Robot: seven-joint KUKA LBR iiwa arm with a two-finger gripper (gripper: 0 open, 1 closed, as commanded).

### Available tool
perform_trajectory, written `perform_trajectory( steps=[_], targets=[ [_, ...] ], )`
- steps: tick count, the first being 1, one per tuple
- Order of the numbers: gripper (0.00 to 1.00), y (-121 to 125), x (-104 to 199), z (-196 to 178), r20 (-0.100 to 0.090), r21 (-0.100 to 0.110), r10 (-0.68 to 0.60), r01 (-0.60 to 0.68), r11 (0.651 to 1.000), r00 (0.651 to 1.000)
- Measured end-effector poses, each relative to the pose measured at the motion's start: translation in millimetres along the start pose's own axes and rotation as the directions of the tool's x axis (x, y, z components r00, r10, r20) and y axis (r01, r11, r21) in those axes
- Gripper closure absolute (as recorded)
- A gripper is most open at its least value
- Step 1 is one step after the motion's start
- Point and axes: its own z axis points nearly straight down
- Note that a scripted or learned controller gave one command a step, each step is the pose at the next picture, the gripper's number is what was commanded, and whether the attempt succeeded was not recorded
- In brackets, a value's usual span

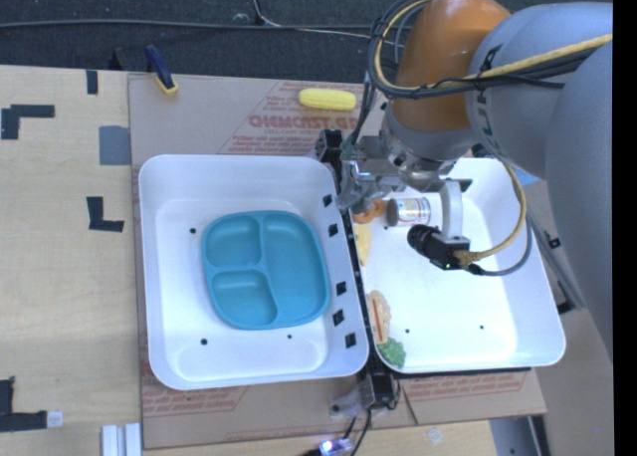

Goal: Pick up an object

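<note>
- Nearest the lens, my orange band (438,41) and grey arm (557,96) fill the upper right, reaching in from the right and bending down over the right bin (518,335).
- My claw (370,197) hangs at that bin's upper left corner, close against the wall shared with the left bin (164,245); my wrist hides it, so I cannot tell its state or whether it holds anything.
- Just below it, a small orange thing (368,213) peeks out, with a pale yellow piece (362,242) beneath it along the same wall. I cannot tell whether either touches my claw.
- Lower down the same wall lies a slim orange and white item (380,313), and just below that a green leafy piece (392,351) at the bin's front corner.
- Beside my wrist sit a silver cylinder (410,211) and a black fitting (438,245), from which a yellow cable (513,235) loops.
- Next door, a blue divided plate (267,269) lies flat in the middle of the left bin.
- Beyond the bins, a yellow banana-like thing (326,99) rests on the cardboard (209,115), with a blue and yellow clamp (159,69) at the board's far left corner.
</note>
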Motion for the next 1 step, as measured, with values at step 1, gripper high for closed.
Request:
perform_trajectory(
  steps=[1],
  targets=[
    [1.0, -8.7, 51.3, 1.0, 0.0, 0.0, 0.001, -0.001, 1.0, 1.0]
  ],
)
